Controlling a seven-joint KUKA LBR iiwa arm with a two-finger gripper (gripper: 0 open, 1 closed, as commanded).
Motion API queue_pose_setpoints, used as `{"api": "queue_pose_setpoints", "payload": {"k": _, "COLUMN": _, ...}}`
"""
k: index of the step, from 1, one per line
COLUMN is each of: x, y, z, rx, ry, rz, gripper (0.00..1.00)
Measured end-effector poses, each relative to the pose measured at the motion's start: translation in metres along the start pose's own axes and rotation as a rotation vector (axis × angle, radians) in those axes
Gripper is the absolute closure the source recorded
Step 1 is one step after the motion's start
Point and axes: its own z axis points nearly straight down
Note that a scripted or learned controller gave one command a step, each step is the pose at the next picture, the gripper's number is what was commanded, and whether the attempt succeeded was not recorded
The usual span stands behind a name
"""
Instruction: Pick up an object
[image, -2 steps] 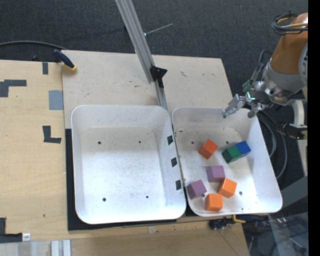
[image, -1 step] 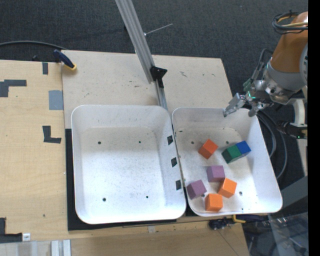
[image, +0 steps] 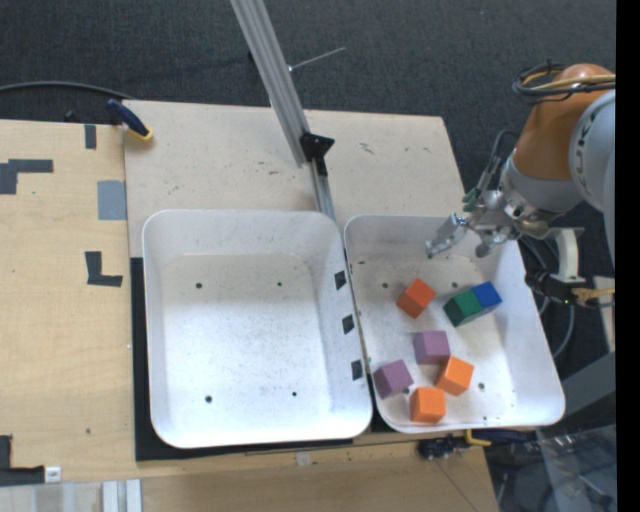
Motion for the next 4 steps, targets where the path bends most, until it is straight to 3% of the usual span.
{"api": "queue_pose_setpoints", "payload": {"k": 1, "x": 0.001, "y": 0.006, "z": 0.062, "rx": 0.0, "ry": 0.0, "rz": 0.0, "gripper": 0.0}}
{"api": "queue_pose_setpoints", "payload": {"k": 2, "x": 0.003, "y": 0.005, "z": 0.084, "rx": -0.003, "ry": -0.001, "rz": -0.001, "gripper": 0.0}}
{"api": "queue_pose_setpoints", "payload": {"k": 3, "x": 0.003, "y": 0.006, "z": 0.073, "rx": -0.006, "ry": -0.002, "rz": -0.002, "gripper": 1.0}}
{"api": "queue_pose_setpoints", "payload": {"k": 4, "x": 0.013, "y": 0.007, "z": 0.015, "rx": -0.012, "ry": -0.001, "rz": 0.0, "gripper": 1.0}}
